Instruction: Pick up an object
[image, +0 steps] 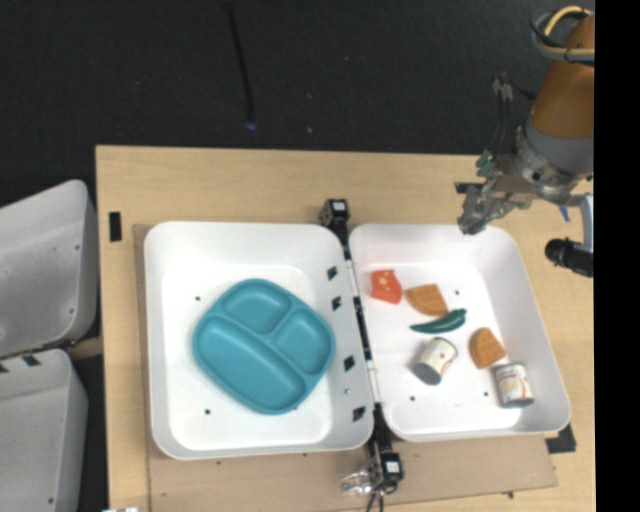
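Robot lab: bench (300, 180) w/ white bins (170, 330)

**What my surroundings are made of**

My worktop (250, 180) looks like pale, matt wood. Both bins (240, 250) look like smooth white plastic with a faint sheen. The teal divided plate (262, 345) seems matt plastic. The small can (512, 384) looks like shiny metal with a paper label.

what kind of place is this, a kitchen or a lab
Most likely a robot grasping test bench, not a kitchen: two white bins on a bare wooden bench, toy food such as a green pepper, and a robot arm.
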